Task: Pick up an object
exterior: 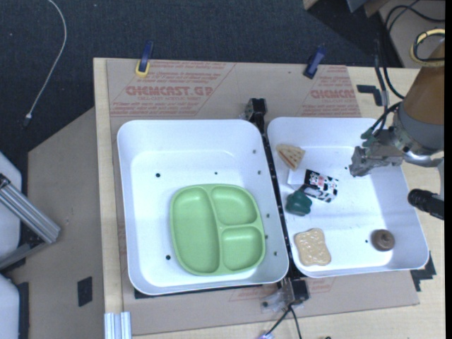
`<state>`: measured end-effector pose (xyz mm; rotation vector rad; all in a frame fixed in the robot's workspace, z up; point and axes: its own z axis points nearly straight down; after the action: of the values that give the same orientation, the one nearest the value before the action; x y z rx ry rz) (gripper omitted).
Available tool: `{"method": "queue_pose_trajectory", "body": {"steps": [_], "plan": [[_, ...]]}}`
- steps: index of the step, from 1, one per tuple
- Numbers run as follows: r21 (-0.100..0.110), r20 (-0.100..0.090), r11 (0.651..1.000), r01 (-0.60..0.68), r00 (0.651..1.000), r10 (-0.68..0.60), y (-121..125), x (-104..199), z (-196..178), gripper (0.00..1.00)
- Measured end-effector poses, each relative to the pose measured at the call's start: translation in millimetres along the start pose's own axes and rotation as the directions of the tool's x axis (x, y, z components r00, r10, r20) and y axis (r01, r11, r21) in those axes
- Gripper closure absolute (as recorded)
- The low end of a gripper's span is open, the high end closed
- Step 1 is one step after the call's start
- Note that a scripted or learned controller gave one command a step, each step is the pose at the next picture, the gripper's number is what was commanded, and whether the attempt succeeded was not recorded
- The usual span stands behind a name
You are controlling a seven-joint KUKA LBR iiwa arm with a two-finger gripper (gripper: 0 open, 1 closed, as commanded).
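Cardboard-covered bench (pixel 212 90) carries two white bins. Gripper (pixel 361 162) hangs over the right bin (pixel 353 217) near its far right wall; its state I cannot tell. Leftward lie a black-and-white object (pixel 321 184), tan wedge (pixel 290 155) and green piece (pixel 299 203); bare floor sits between.

Red "CHEMCAST G.P" print on brown protective sheet (pixel 212 83) above left bin (pixel 134 189), partly covered repeat of the same red lettering at upper right above right bin (pixel 402 260), smaller red lines beneath both too fine to read
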<state>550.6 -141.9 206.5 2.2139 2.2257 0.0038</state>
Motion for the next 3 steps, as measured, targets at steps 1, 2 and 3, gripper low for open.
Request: {"method": "queue_pose_trajectory", "body": {"steps": [1,2,3], "plan": [[0.0,-0.001,1.0,0.002,1.0,-0.002,15.8,55.4,-12.5,1.0],[0.001,0.0,1.0,0.001,1.0,-0.001,36.0,106.9,-3.1,1.0],[0.002,0.0,1.0,-0.003,1.0,0.003,51.5,163.2,-1.9,1.0]]}}
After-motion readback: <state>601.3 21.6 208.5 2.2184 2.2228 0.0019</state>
